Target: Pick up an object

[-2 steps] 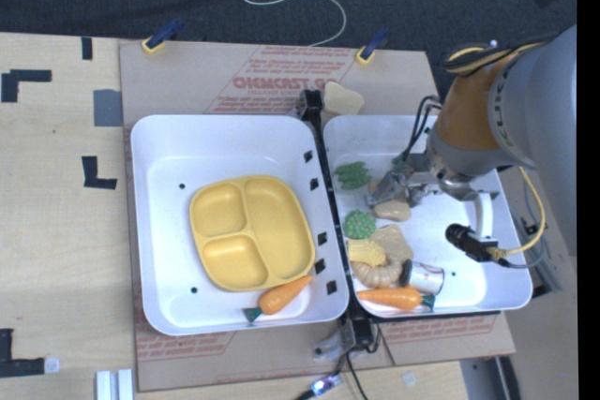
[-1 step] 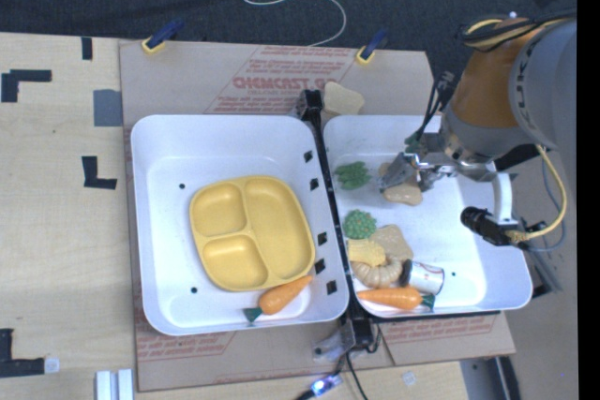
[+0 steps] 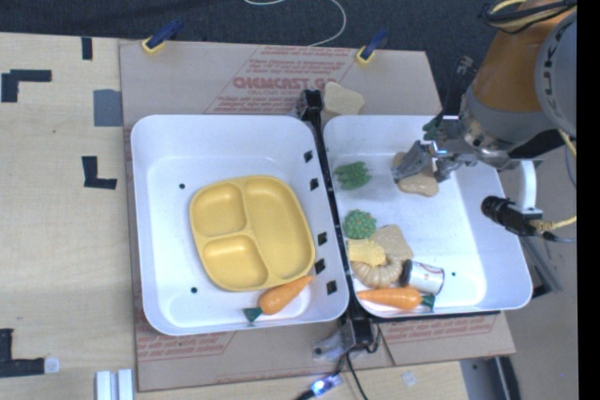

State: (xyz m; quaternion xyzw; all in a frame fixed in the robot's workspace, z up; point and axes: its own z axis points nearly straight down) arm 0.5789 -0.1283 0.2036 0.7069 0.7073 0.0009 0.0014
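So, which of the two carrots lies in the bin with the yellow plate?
The carrot at the yellow plate's lower edge; the other carrot lies in the right bin.

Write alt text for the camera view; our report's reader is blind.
A robot gripper hovers over a tan item in the right bin, which also holds two green pieces, a carrot and other food. The left bin holds a yellow tray and another carrot.

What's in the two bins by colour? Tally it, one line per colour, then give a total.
Orange: 2, carrot in the left bin, carrot in the right bin
Green: 2, leafy piece, broccoli
Yellow: 2, divided plate, small wedge
Tan or beige: 3, piece below the gripper, slice, lumpy piece
Silver: 1, can
Total: 10
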